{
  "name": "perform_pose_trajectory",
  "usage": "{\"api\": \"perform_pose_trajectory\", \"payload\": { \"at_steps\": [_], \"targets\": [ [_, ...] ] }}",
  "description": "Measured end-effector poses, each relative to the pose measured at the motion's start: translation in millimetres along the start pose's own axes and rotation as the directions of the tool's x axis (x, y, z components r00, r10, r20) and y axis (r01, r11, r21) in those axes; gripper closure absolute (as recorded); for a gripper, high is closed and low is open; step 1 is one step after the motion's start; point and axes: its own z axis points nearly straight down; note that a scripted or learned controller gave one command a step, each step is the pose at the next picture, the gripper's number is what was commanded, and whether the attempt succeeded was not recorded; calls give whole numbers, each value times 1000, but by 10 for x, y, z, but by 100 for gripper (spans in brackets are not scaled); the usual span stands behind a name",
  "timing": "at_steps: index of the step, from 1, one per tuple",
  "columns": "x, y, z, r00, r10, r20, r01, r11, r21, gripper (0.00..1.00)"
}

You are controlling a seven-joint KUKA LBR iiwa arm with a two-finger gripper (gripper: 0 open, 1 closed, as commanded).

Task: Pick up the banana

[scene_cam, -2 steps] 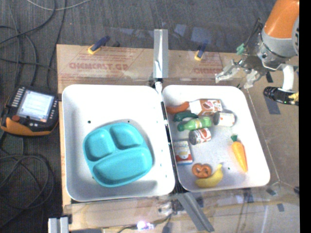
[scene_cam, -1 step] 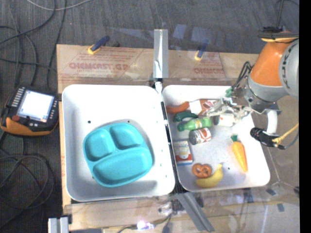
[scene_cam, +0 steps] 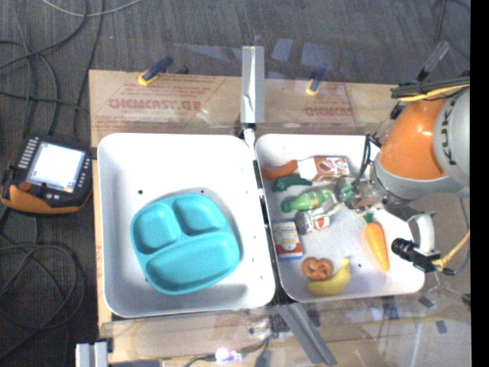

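Note:
The yellow banana lies near the front edge of the right bin, curved, with a brown pretzel touching its upper left side. My gripper hangs over the middle of that bin, well behind the banana and just right of a green bottle. The grey arm with its orange band comes in from the right and hides the bin's right rear corner.
An orange carrot lies right of the banana. A small can, a red and white carton, a sausage, a green vegetable and a packet crowd the right bin. A teal divided plate sits in the left bin.

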Motion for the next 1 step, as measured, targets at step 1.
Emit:
{"api": "perform_pose_trajectory", "payload": {
  "at_steps": [1],
  "targets": [
    [154, -529, 337, 988, -153, -1, 153, 988, 5, 0]
  ]
}}
